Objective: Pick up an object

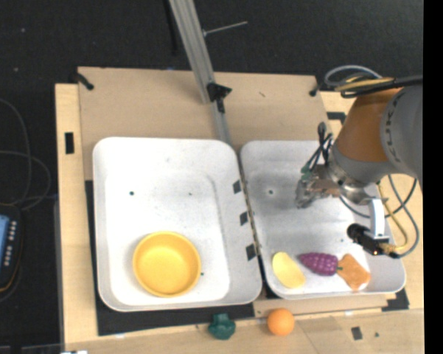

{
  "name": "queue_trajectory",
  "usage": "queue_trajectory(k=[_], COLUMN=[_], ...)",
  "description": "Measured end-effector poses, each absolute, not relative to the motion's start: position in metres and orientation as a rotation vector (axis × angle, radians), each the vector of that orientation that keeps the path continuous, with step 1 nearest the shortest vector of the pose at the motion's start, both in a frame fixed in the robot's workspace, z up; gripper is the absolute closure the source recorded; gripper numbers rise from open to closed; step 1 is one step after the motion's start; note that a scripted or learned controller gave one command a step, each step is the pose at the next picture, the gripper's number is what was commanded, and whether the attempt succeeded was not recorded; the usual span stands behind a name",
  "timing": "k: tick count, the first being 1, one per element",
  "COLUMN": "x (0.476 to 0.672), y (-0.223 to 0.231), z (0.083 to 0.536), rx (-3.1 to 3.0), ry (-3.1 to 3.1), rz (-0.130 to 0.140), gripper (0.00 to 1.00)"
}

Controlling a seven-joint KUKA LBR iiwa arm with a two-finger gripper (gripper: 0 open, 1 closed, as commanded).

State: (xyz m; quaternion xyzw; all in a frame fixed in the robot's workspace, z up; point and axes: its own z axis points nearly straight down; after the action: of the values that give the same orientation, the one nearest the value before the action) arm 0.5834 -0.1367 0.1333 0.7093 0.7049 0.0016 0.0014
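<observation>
- Bench (133, 102): tan board, carrying two shallow white bins side by side; dark floor around it.
- Left bin (162, 168): white, speckled, holding a yellow bowl in its near-left part.
- Right bin (280, 168): white, touching the left bin along a shared seam; three small items lined up along its near edge.
- Arm (372, 135): grey with orange band, entering from the right, over the right bin's far-right part; cables looped around the wrist.
- Metal rail (195, 50): slanting from the top of the view down to the seam between the bins.
- Yellow bowl (166, 263): round, upright, opening facing up.
- Gripper (307, 195): hanging over the middle of the right bin, well apart from the row of items; whether spread or pressed together cannot be told; nothing visible between its tips.
- Purple grape bunch (318, 262): near edge of right bin, long axis roughly left to right, narrower end toward the right, between the two neighbours.
- Pale yellow piece (287, 270): leftmost of the row, oblong, long axis running from far-left to near-right.
- Orange piece (354, 271): rightmost of the row, blocky, just beside the grapes.
- Orange ball (281, 321): on the bench, outside the bins, in front of the right bin.
- Green object (222, 326): small, on the bench just left of the ball.
</observation>
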Motion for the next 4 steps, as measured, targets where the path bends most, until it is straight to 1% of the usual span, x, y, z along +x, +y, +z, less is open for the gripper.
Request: queue_trajectory(k=[1,2,4], x=[0.586,0.588,0.580], y=[-0.143,-0.144,-0.058], z=[0.197,0.232,0.242], rx=[2.219,2.215,2.214], ry=[2.214,2.221,2.230], rz=[0.007,0.006,0.004], gripper=[1.00,1.00,1.00])
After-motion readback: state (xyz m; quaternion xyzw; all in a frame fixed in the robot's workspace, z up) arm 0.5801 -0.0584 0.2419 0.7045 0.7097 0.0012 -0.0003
